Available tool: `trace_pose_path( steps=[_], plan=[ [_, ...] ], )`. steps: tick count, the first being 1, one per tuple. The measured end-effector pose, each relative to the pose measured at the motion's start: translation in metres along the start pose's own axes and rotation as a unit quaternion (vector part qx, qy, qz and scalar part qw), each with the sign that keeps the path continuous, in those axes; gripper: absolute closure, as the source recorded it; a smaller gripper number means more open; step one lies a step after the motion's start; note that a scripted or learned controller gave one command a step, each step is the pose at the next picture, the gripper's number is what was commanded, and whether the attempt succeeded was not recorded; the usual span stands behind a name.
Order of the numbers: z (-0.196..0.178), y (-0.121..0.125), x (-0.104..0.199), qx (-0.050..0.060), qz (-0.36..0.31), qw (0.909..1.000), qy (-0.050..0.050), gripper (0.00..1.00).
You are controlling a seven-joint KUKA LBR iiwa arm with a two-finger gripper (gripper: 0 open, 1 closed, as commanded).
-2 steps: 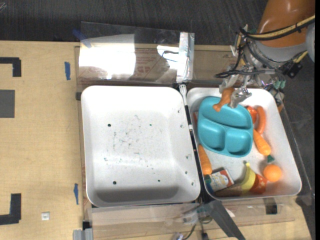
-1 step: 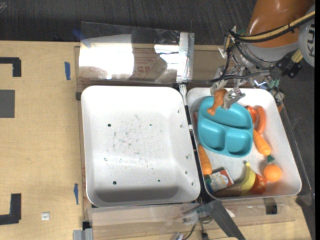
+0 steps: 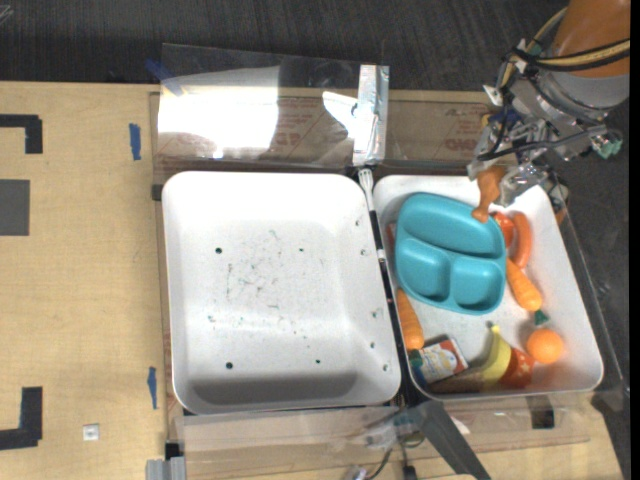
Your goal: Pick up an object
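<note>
The pincer [image 3: 520,173] hangs over the far right corner of the right bin [image 3: 585,298], under a tangle of cables and grey wrist hardware. Whether it stands wide or narrow cannot be told, since the metal parts blur together there. Just below it an orange piece [image 3: 487,193], narrow and tilted, points down toward the bin's contents; it seems to sit at the pincer's tip, but whether it is actually gripped is too hard to make out.

Beneath that piece lies a teal divided tray [image 3: 450,253], tipped at a slant, with three compartments showing. At the tray's right edge sits a red-orange thing [image 3: 518,236], mostly covered, and beside it an orange carrot [image 3: 524,286] runs down toward the near right. Another carrot-like orange stick [image 3: 411,323] lies along the bin's left wall, partly under the tray. Near the front wall are a small printed carton [image 3: 442,358], a yellow banana [image 3: 492,353], a round orange fruit [image 3: 545,346] and a red item [image 3: 515,368] half hidden behind the banana.

The left bin [image 3: 270,288] is white with faint scuffs and a few dark dots. Behind both bins stands a clear glossy sheet [image 3: 260,113] catching glare. The arm [image 3: 595,18], orange at the top, is cut off by the upper right corner. The desk [image 3: 75,268] is tan with black corner marks and blue tape bits
</note>
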State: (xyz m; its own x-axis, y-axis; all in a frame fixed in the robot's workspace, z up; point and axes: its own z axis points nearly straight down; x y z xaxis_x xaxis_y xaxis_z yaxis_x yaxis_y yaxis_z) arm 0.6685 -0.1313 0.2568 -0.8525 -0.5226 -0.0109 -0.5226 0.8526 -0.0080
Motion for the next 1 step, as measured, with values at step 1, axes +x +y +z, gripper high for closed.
trace_pose_path(
  steps=[1],
  plan=[
    [-0.0024,-0.0426,0.0304,-0.001,-0.033,0.9995,0.001,1.00]
  ],
)
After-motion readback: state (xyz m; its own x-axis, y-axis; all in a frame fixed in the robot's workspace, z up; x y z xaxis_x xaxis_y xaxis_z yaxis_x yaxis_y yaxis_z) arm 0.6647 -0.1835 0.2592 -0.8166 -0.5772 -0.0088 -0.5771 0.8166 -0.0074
